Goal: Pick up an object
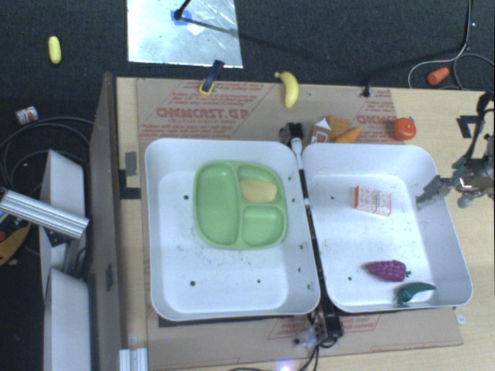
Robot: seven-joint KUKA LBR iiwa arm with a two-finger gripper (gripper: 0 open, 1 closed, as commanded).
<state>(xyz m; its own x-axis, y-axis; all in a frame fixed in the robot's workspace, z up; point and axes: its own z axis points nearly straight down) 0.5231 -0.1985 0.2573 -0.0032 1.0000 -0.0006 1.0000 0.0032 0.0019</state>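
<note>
The right bin holds a red-and-white packet near its middle. A purple bunch of grapes and a dark green object lie near its front right corner. In the left bin sits a green divided plate with a yellow item in its upper right compartment. My gripper hangs over the right bin's right rim, to the right of the packet and apart from it. Nothing shows in its grasp.
On the cardboard behind the bins lie a yellow banana, an orange piece, a red tomato and a blue-and-yellow clamp. A black divider runs between the bins. Cables and a metal sheet lie on the floor.
</note>
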